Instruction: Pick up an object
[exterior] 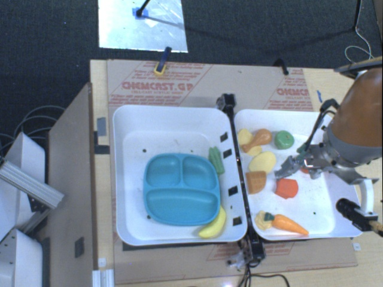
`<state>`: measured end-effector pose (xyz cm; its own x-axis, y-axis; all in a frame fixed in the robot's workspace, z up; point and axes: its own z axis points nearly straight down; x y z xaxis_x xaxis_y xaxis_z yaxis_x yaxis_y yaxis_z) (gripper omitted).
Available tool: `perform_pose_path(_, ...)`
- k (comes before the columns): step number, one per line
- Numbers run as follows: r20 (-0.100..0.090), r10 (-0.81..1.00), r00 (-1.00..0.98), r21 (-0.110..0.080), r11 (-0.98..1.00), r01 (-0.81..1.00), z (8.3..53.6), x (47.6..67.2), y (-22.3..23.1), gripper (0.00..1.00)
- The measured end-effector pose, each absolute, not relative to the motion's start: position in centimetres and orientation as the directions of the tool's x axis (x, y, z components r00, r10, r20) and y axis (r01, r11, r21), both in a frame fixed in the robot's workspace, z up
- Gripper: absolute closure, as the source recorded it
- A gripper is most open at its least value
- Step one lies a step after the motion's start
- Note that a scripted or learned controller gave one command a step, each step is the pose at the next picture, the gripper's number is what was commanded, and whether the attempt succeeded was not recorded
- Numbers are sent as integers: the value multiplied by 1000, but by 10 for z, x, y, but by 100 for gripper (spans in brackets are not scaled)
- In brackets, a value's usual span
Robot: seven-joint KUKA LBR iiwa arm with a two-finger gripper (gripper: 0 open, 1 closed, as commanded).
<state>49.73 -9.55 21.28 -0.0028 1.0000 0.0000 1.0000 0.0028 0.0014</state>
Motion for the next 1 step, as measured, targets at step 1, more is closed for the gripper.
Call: perform_pose_path(1, -2, 1000, 2, 1, -2, 1000, 80, 495, -143, 0)
